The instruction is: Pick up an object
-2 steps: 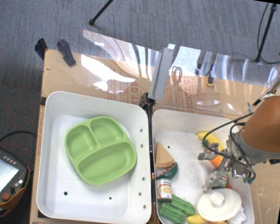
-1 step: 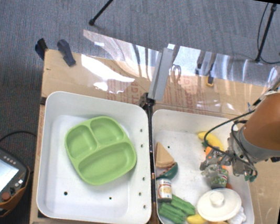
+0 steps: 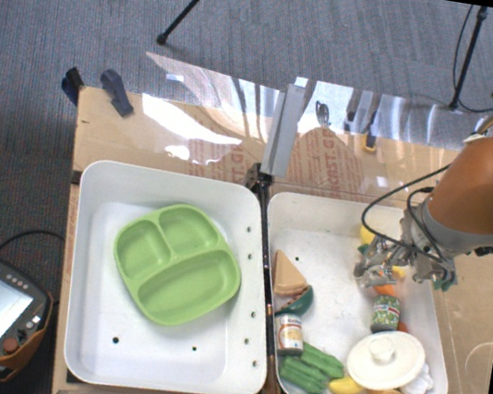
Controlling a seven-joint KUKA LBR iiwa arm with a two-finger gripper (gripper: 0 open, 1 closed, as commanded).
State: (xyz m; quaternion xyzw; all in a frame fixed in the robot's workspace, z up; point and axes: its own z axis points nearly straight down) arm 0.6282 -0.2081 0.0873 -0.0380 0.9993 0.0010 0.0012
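Grey carpet is seen beyond the worktop (image 3: 190,140). Within the right bin (image 3: 339,230), the claw (image 3: 382,268) is lowered over an orange object (image 3: 385,289) near the far right wall; its finger spread and the object's axis cannot be told.

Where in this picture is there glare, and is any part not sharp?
Camera view: strong glare on the clear sheet behind both bins; the end effector and the small things beneath it look soft; the green plate is evenly lit and sharp.
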